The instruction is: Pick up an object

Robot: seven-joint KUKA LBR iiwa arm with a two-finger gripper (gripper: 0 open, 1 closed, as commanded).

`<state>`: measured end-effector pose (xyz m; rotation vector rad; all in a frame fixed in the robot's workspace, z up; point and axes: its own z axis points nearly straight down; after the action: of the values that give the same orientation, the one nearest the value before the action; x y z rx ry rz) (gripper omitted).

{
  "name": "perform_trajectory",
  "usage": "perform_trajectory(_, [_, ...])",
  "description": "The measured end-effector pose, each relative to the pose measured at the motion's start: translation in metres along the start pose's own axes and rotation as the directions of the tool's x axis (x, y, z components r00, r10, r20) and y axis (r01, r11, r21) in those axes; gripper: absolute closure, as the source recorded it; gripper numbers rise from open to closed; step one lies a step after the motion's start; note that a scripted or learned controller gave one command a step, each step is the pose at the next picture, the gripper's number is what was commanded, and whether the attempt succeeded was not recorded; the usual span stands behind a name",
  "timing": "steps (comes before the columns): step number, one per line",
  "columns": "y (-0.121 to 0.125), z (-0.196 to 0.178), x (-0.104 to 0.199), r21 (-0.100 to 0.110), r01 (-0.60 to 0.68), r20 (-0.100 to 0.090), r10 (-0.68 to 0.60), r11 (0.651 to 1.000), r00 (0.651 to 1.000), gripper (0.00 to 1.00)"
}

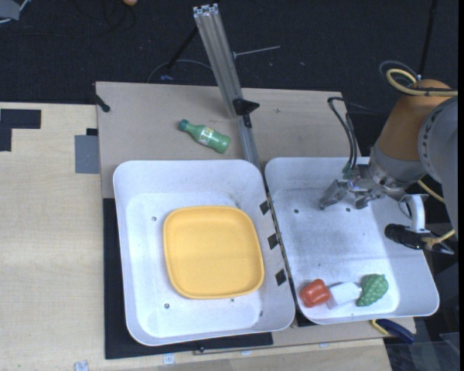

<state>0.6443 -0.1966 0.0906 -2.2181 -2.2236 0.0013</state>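
The bench point(178, 110) carries two white bins side by side. On bare bench behind the left bin point(131, 184) a green bottle point(205, 135) lies on its side, cap toward the left. A yellow plate point(213, 250) with rounded corners lies flat in the middle of the left bin. A metal rail point(223, 56) slants up from between the bins toward the far edge. In the right bin point(340, 238), three small things sit in a row near the front wall: a red pepper point(315, 292), a white block point(343, 294) just beside it, and a green piece point(373, 289) touching the block on its right. The gripper point(348, 195) hangs low over the far part of this bin, well apart from the three things, its fingers spread wide with nothing between them. The arm point(414, 134) reaches in from the right, its orange band above the wrist.
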Motion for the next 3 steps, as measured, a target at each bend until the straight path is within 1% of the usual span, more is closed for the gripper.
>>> perform_trajectory(1, [0.000, -0.011, 0.000, -0.001, 0.000, 0.000, 0.000, 1.000, 1.000, 1.00])
perform_trajectory(2, [-0.007, -0.066, -0.006, -0.006, -0.002, 0.001, 0.002, 1.000, 1.000, 1.00])
perform_trajectory(3, [-0.006, -0.120, -0.015, -0.005, -0.001, 0.001, 0.001, 1.000, 1.000, 1.00])
